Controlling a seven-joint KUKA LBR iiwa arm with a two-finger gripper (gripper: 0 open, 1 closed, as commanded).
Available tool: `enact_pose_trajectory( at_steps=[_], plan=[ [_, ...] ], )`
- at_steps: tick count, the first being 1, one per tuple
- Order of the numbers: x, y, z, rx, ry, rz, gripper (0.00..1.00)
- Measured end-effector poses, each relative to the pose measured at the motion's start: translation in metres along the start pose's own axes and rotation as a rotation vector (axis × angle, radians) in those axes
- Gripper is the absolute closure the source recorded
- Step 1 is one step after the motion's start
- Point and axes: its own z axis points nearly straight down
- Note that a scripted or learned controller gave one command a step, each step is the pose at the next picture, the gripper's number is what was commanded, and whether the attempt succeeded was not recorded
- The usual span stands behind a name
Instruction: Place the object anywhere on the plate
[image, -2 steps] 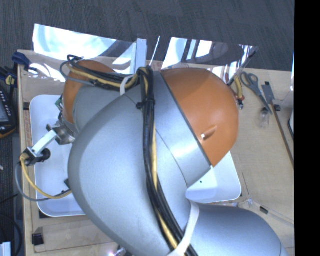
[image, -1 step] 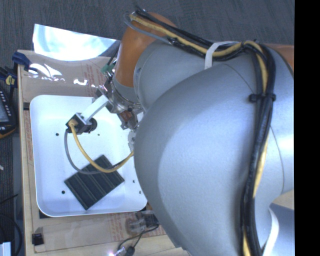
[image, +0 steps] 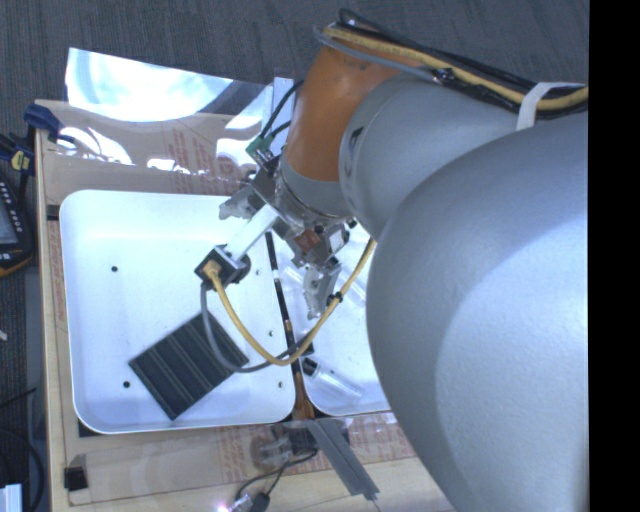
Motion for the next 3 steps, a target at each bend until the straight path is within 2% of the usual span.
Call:
enact_pose_trajectory(
  at_steps=[1,2,3],
  plan=[
    [0.07,-0.118,0.185,-0.002,-0.005,-0.128,0.0],
    [0.063,-0.103,0.05,-0.003,0.001,-0.268,0.0],
    [0.063,-0.104,0.051,-0.002,0.0,-0.269,0.0]
  ],
)
